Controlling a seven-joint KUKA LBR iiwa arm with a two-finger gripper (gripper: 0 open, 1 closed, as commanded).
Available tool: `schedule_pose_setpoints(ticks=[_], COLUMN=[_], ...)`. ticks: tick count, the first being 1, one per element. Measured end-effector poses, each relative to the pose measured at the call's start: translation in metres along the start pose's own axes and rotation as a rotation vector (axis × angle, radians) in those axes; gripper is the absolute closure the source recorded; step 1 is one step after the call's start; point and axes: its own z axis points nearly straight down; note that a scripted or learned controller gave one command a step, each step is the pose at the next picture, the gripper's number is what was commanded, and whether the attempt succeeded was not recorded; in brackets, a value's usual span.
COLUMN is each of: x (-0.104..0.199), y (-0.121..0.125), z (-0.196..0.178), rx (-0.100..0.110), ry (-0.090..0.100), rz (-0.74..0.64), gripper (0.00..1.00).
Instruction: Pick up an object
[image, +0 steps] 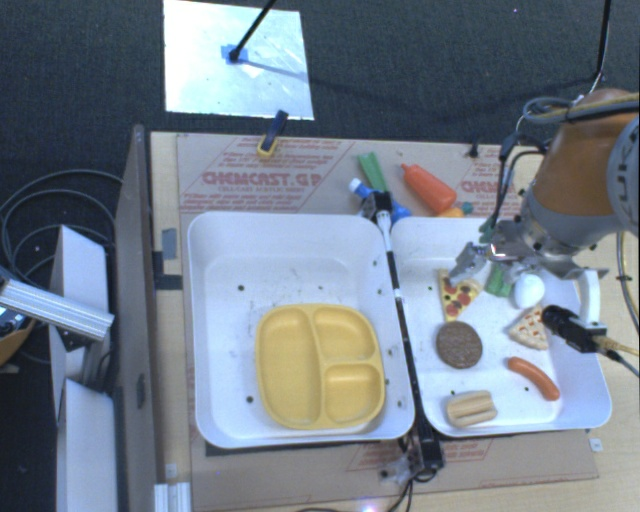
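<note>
Camera view: my gripper (478, 262) hangs spread and empty above the right bin (600, 400), just over the pizza slice (458, 294). Slice lies flat beside the burger patty (459, 344); probably light rigid plastic, thin, so I'd pinch across its edges.

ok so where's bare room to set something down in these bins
Left bin: the far strip beyond the yellow tray is bare, plus narrow margins at its sides. Right bin: crowded, with pizza slice, patty, bun, sausage, egg and the pincer; only its far left corner is bare.
</note>
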Motion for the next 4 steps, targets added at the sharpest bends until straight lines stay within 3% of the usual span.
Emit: schedule_pose_setpoints(ticks=[1, 2, 3, 4], x=[-0.024, 0.006, -0.014, -0.012], y=[-0.048, -0.053, -0.075, -0.073], z=[0.077, 0.124, 0.123, 0.112], rx=[0.010, 0.001, 0.003, -0.001], ry=[0.001, 0.001, 0.001, 0.000], rz=[0.006, 0.000, 0.005, 0.002], gripper=[0.00, 0.00, 0.00, 1.00])
